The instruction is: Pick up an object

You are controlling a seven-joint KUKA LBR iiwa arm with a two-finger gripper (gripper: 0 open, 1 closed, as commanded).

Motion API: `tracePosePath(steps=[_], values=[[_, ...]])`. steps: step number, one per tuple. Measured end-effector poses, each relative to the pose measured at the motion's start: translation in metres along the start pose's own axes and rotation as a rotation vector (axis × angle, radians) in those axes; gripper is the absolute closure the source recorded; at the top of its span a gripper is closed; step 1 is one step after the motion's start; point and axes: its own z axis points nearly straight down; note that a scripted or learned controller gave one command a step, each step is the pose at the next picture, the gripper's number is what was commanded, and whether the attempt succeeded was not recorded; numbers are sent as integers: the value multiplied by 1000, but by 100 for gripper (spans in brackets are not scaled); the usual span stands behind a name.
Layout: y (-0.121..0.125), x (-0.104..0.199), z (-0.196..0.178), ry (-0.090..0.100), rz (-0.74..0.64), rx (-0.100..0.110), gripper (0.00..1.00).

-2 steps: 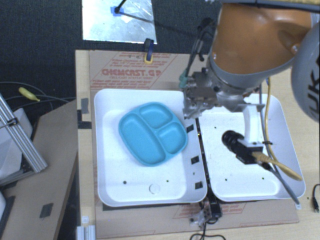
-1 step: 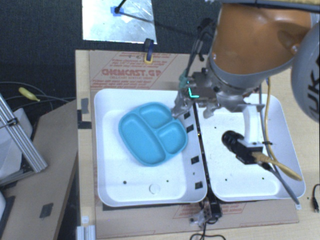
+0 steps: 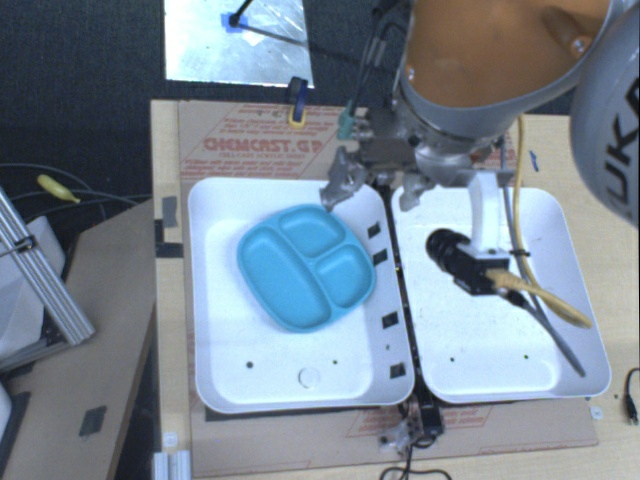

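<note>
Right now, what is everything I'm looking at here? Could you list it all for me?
Plate: 1, blue, three compartments, in the view's left bin
Bins: 2, white, side by side on the bench
Cardboard: 1, brown with red print, under the bins
Foil: 1, silver, beyond the bench, top of view
Arm: 1, grey and orange, reaching in from the view's right
Claw: 1, metal, open, above the far end of the bins' shared edge

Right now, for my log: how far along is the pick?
Nothing looks picked yet: the blue divided plate lies flat in the left bin. In hand: the tool hangs open by the plate's far rim, holding nothing. Left: grasp and lift.
</note>
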Motion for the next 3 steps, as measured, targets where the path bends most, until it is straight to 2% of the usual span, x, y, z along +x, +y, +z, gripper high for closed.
tracePosePath(steps=[1, 2, 3], values=[[-19, 37, -63, 2, -3, -2, 0], [-18, 35, -71, 1, -4, 1, 100], [-18, -17, -71, -3, 9, 4, 100]])
